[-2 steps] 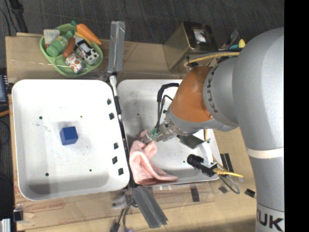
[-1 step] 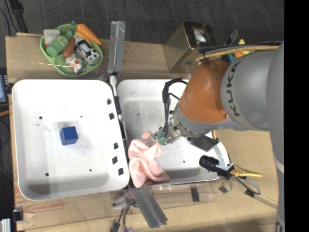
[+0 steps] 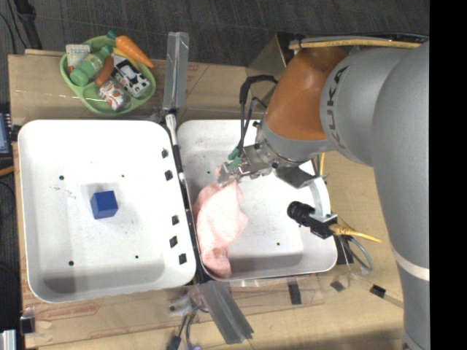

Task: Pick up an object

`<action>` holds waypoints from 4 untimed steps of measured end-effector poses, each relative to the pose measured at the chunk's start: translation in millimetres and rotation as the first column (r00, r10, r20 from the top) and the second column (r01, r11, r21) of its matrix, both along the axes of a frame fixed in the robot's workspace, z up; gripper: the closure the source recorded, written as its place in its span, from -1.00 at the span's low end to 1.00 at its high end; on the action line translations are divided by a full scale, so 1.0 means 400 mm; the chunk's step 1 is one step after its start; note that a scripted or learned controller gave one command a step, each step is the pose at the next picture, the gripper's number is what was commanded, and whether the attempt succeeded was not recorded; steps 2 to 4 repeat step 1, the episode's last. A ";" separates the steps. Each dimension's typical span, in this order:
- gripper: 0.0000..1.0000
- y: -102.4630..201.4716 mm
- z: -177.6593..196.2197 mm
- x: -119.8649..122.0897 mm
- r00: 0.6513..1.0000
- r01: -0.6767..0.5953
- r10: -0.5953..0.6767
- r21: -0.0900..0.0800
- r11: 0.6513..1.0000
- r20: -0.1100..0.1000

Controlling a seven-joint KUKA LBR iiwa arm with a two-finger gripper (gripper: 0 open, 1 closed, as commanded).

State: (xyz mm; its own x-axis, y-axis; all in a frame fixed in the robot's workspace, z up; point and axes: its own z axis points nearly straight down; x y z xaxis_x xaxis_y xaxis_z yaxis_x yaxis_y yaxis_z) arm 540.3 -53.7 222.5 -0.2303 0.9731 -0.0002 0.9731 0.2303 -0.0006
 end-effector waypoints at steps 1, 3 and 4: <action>1.00 -0.024 -0.079 -0.020 0.997 0.074 -0.074 0.000 0.997 -0.004; 1.00 -0.024 -0.079 -0.020 0.997 0.074 -0.074 0.000 0.997 -0.004; 1.00 -0.024 -0.079 -0.020 0.997 0.074 -0.074 0.000 0.997 -0.004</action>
